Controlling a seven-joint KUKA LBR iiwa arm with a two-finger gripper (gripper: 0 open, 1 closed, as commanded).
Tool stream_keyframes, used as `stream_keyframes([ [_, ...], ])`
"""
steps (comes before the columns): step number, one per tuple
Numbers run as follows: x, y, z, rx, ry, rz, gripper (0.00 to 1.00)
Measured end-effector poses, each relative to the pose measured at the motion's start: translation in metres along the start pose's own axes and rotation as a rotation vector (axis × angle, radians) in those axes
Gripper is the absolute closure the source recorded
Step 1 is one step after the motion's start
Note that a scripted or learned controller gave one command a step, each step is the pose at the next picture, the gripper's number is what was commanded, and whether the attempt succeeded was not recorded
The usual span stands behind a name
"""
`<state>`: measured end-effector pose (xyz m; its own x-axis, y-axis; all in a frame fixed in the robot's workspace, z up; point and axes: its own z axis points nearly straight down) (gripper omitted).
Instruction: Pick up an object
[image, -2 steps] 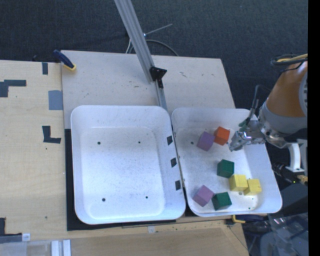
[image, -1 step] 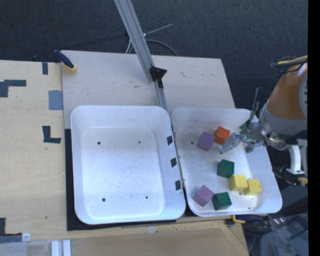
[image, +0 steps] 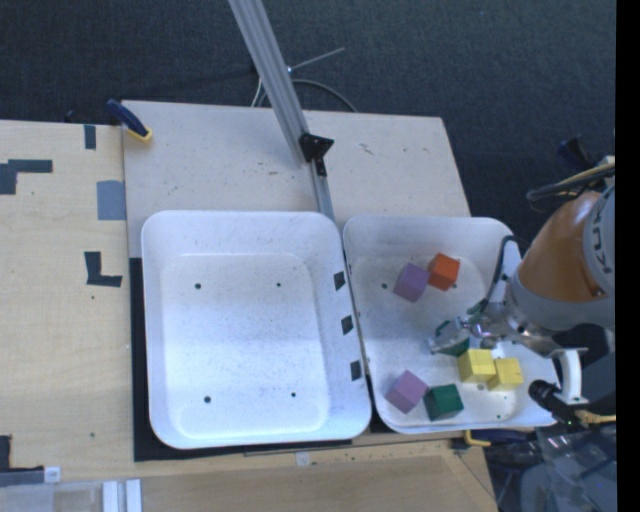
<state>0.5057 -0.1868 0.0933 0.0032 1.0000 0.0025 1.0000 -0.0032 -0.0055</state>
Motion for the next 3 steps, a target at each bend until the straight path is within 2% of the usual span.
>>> stream_keyframes([
  [1,0.001,0.002,-0.012,-0.003,-0.001,-0.005,1.00],
  [2,-0.016,-0.023,-0.086,-0.009,-0.005,-0.003,1.00],
  [3,0.043,0.012,-0.115,-0.008,0.000,-0.012,1.00],
])
